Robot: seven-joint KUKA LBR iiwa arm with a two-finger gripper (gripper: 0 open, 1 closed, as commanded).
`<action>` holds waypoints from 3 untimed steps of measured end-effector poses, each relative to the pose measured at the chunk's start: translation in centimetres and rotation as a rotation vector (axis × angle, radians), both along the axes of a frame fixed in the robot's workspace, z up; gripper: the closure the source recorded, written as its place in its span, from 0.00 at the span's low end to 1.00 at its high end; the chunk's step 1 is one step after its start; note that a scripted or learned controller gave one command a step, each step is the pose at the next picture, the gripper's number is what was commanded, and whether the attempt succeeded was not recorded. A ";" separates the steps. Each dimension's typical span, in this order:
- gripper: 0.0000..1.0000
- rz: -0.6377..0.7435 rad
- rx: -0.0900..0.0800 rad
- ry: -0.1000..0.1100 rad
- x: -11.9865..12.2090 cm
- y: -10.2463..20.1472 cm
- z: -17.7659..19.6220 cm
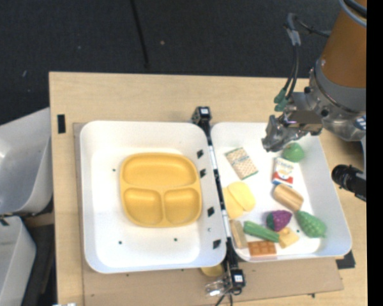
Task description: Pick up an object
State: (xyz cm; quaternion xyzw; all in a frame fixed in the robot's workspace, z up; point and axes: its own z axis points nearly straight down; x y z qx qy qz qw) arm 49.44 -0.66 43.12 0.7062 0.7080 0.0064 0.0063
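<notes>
We see the gripper (276, 139) over the right bin (329, 190), near a round green toy (294, 152), but we cannot tell how its fingers are set.

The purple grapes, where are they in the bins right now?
In the camera view the purple grapes lie in the right bin, toward its near edge, between the long green vegetable on their left and the bumpy green piece on their right.
</notes>
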 end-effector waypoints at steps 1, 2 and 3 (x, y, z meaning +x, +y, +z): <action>1.00 -0.004 -0.002 0.027 -0.5 -1.3 -12.5; 1.00 -0.011 -0.003 0.027 -0.7 -8.6 -22.1; 1.00 -0.006 -0.002 0.021 -0.6 -12.5 -27.2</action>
